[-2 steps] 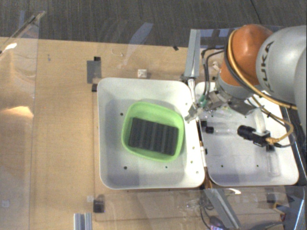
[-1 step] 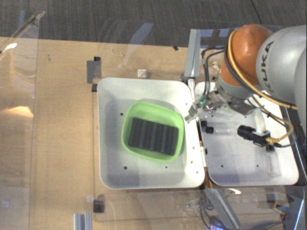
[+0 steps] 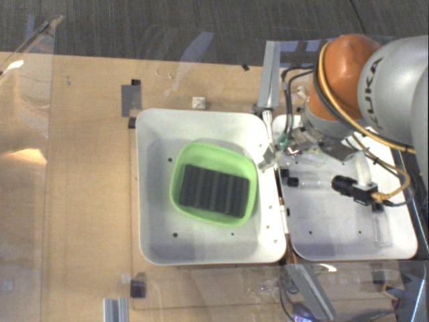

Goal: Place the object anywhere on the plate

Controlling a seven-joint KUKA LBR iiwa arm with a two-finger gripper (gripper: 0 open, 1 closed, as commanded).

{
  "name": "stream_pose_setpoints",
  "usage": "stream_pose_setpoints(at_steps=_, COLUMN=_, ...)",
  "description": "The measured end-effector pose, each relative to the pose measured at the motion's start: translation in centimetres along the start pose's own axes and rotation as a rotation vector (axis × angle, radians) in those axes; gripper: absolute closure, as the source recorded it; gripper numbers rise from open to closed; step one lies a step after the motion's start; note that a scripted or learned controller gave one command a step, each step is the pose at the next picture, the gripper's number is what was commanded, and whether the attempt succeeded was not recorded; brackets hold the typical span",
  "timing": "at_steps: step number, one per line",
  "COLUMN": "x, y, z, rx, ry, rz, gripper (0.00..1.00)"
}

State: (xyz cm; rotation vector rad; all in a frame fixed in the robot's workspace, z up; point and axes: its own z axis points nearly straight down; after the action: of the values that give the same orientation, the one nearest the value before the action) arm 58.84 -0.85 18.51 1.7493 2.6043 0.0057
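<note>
The gripper (image 3: pixel 273 154) hangs low over the seam between the two bins, just off the near rim of the green plate (image 3: pixel 248 173); whether it is spread or pinched I cannot tell, its tip being small and crowded by cables. A dark ridged slab (image 3: pixel 214 188) lies flat in the plate's hollow, just beyond the gripper on the side away from the arm (image 3: pixel 375 79); if that is the object, it seems placed already. The right bin (image 3: pixel 348 240) lies beneath the wrist.
</note>
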Motion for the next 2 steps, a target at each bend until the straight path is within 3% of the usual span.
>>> stream_pose_setpoints(at_steps=2, x=0.00, y=0.00, z=0.00, rx=0.000, ry=0.000, rz=0.000, gripper=0.00)
